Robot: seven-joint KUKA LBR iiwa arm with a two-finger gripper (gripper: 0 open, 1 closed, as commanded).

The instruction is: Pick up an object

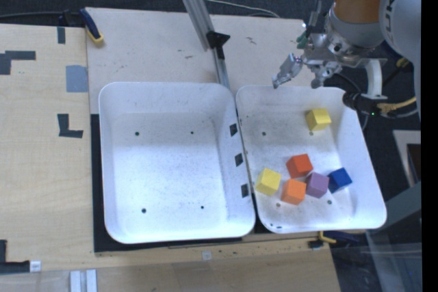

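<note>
The gripper (298,75) hangs over the far rim of the right bin (363,147), its jaws apart with nothing between them. Six small blocks lie in that bin. A yellow cube (318,119) sits alone nearest the gripper, its faces turned slightly off the bin walls. Closer to the near rim cluster a red cube (299,165), an orange cube (293,191), a purple cube (317,184), a blue cube (339,179) and another yellow block (269,181). Being cubes, none has a long axis. The left bin (109,147) lies beside it on the surface (41,147).

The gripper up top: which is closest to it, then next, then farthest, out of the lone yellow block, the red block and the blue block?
Measured from the gripper:
1. Lone yellow block, upper part of the right bin.
2. Red block, middle of the cluster.
3. Blue block, right end of the cluster.
</note>
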